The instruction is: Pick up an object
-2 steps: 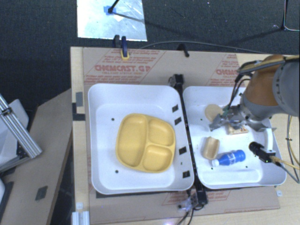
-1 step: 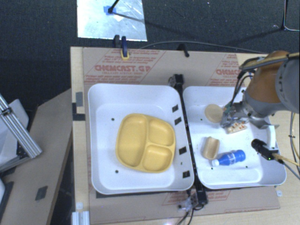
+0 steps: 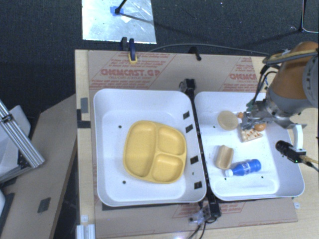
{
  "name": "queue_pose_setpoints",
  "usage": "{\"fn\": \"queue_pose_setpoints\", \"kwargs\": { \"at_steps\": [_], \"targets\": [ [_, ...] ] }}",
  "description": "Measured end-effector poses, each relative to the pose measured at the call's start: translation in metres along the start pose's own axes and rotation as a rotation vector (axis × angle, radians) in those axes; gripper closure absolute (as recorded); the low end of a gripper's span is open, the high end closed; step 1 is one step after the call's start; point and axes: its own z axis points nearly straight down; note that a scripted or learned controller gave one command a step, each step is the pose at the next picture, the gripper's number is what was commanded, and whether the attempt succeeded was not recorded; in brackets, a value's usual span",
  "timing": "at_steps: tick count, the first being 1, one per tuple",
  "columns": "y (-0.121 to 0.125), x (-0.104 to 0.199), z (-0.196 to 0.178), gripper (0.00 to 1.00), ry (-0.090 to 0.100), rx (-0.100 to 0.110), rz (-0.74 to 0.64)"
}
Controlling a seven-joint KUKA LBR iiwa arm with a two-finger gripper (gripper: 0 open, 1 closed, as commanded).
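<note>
The tool [image 3: 252, 119] hangs low over the right bin [image 3: 286, 185], upon a waffle-like piece [image 3: 250, 134]; its grip cannot be told. Nearby lie a tan disc [image 3: 228, 120], a tan cup [image 3: 224, 157] and a blue bottle [image 3: 244, 167]. A yellow tray [image 3: 154, 152] sits in the left bin [image 3: 112, 108].

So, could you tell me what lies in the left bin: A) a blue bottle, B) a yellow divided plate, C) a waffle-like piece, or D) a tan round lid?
B: the yellow divided plate sits alone in the left bin, while the blue bottle and the other small items lie in the right bin.
</note>
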Motion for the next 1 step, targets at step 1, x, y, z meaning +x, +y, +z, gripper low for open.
{"fn": "queue_pose_setpoints", "kwargs": {
  "at_steps": [1],
  "targets": [
    [0.0011, -0.0012, -0.0650, 1.00, 0.000, -0.002, -0.001]
  ]
}}
